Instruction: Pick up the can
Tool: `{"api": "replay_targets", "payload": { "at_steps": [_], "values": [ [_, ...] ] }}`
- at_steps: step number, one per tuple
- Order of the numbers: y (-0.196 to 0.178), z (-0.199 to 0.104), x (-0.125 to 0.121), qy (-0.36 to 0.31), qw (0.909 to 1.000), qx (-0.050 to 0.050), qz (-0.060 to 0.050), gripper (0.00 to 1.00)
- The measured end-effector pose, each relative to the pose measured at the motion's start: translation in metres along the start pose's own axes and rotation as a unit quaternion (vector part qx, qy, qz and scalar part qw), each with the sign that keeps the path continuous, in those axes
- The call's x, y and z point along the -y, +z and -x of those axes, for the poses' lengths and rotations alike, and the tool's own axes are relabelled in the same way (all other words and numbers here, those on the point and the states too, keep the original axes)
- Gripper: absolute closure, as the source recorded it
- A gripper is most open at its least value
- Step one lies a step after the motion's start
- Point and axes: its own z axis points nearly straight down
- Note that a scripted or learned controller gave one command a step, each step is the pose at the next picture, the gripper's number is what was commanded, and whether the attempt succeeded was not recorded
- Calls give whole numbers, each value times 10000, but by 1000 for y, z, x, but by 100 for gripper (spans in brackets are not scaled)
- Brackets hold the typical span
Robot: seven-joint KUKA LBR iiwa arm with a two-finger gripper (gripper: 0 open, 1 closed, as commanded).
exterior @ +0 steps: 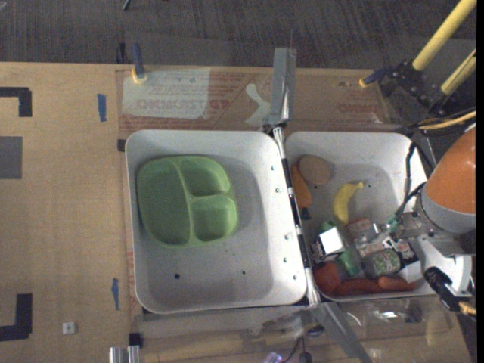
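Camera view: we see the gripper (376, 242), closure unclear, over what may be the cylindrical can (381, 262); curved yellow banana (346, 201) beyond.

Landmark: green divided tray (187, 200), lying flat in left bin (151, 293). Everything else sits right of it, in right bin (378, 144). Nearest to tray: orange carrot-like piece (301, 187) along the divider, w/ brown potato-like lump (315, 170) just beyond. Banana (347, 200) further right. Lower right of tray: gripper (376, 241) low over a clutter of small items, can (381, 262) just below it (fingers too blurred to read). Red pieces (355, 284) at that bin's near edge.
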Motion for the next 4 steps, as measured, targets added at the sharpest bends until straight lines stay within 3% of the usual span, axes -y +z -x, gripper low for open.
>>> {"api": "replay_targets", "payload": {
  "at_steps": [1, 2, 3, 4],
  "values": [
    [-12, 5, -2, 23, 10000, 67, 56, 100],
    [-9, -53, 2, 1487, 9889, -7, -25, 100],
    [-154, -137, -36, 915, 9957, -44, -104, 100],
    [-154, -111, -31, 1442, 9895, -35, -110, 100]
  ]
}}
